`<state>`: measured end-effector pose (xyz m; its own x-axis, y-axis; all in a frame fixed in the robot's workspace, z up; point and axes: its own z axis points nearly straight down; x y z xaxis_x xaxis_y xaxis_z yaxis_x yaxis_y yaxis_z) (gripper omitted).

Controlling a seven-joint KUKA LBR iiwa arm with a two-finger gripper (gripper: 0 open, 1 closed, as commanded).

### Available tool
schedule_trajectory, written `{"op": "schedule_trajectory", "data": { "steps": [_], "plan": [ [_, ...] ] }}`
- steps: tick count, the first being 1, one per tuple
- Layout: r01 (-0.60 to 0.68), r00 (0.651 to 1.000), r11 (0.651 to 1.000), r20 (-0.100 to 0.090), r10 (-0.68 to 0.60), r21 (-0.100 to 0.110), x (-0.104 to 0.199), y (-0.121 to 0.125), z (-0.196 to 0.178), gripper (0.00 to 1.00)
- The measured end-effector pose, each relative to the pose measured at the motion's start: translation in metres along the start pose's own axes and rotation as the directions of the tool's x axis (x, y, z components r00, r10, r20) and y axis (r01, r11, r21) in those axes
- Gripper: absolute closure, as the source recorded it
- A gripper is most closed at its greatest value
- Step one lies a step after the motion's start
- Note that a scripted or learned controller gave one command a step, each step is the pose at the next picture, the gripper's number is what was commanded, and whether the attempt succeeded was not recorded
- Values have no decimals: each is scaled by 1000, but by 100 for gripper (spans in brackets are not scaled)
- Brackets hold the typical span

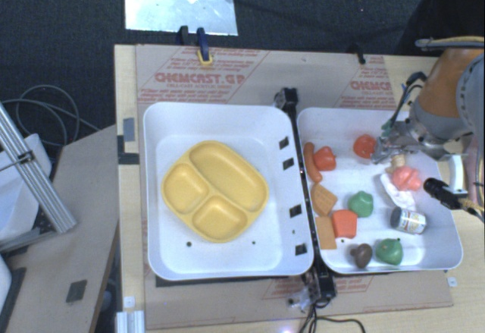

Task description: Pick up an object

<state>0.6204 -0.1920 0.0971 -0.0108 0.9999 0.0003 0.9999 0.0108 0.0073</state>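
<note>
The right bin (447,248) holds several toy foods: a red tomato (364,146), an orange pepper (325,158), a pink piece (406,177), a green pepper (361,203), an orange-red block (344,223), a small bottle (408,221), a brown piece (361,254) and a green piece (389,251). My gripper (386,149) hangs low over the bin's upper right part, just right of the tomato and above the pink piece. I see nothing clearly held in it.
A yellow divided plate (216,191) lies in the left bin (174,123). Tan crackers (324,202) and an orange stick (309,162) lie along the right bin's left wall. A white wrapper (393,192) lies under the pink piece. The arm's grey body (455,108) overhangs the right edge.
</note>
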Motion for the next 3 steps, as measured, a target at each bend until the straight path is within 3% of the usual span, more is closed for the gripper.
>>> {"op": "schedule_trajectory", "data": {
  "steps": [1, 2, 3],
  "plan": [
    [5, 1000, 1000, 1, -5, -2, 0, 1, -11, 100],
    [-4, 1000, 1000, 3, 4, -2, -9, 52, -32, 100],
    [-6, 1000, 1000, 2, 6, 3, -9, 49, -30, 0]
  ]
}}
